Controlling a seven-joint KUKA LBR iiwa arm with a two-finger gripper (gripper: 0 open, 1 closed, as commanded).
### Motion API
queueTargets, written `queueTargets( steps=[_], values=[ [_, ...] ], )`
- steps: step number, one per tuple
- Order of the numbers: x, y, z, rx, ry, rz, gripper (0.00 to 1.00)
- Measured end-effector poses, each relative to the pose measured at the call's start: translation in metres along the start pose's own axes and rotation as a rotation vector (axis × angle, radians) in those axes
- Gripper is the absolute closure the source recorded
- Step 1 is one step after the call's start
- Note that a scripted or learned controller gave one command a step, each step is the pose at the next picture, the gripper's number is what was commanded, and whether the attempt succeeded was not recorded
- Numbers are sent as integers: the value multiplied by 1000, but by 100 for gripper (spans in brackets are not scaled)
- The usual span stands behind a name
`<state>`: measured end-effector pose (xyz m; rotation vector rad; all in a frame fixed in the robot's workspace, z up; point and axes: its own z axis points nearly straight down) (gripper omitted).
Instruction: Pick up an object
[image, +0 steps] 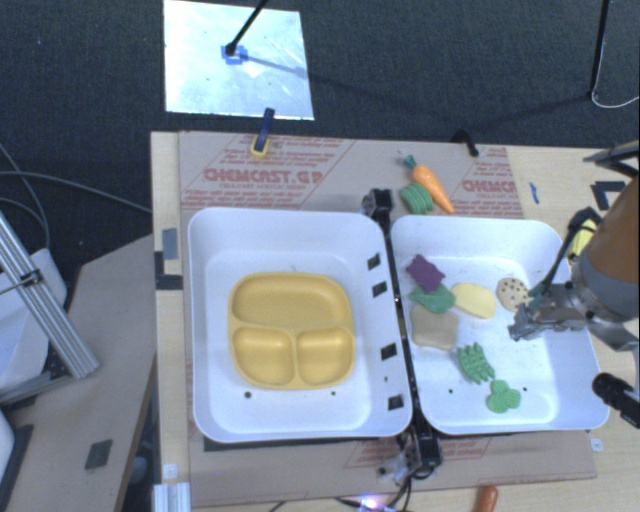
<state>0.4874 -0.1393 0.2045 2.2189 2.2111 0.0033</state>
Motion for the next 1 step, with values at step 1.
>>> queueTargets(
  steps=[1],
  values=[
    [24,-3,92,15,8,-6,100]
  ],
)
